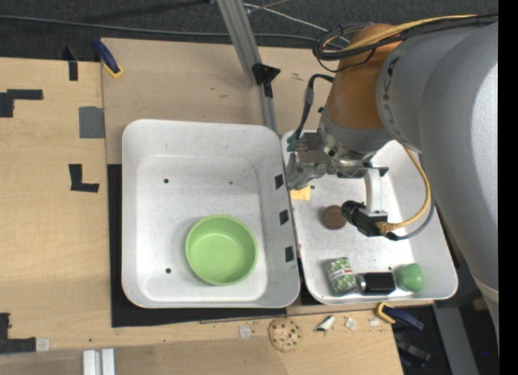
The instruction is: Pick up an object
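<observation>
Grey arm (453, 106), orange band, seemingly yellow cable

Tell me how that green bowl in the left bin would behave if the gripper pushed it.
The green bowl looks like thin, rigid plastic, so it is probably light. It sits upright on the left bin's smooth floor, so it would likely slide rather than tip. Its round wall may slip off a push.

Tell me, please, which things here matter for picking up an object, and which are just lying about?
Belonging to the job:
pincer, low over the right bin
yellow piece beneath it
brown round object
green patterned packet
black object
green ball

Lying about:
green bowl in the left bin
cookie on the bench
</observation>
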Robot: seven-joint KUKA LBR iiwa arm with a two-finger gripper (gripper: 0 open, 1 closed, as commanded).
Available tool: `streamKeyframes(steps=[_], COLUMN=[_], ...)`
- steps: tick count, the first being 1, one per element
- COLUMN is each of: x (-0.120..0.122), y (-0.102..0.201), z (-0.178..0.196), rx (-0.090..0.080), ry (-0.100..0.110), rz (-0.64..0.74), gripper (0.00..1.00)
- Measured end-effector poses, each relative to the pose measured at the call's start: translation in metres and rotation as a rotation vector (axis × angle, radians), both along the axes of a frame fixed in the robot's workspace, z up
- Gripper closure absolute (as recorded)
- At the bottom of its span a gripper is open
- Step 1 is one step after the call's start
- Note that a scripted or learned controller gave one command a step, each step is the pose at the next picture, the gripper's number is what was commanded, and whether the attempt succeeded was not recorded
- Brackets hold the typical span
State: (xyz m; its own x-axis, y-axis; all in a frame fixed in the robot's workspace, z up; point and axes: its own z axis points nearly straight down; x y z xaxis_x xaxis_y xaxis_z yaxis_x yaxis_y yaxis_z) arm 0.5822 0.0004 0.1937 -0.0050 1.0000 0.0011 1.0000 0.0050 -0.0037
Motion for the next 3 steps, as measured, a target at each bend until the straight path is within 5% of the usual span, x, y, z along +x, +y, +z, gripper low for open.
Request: streamKeyframes(steps=[2, 3], x=[0.043, 0.042], y=[0.083, 0.080], z=[0.014, 0.014], rx=[0.000, -0.003], ry=[0.000, 0.002], rz=[0.001, -0.002], gripper=[1.00, 0.00])
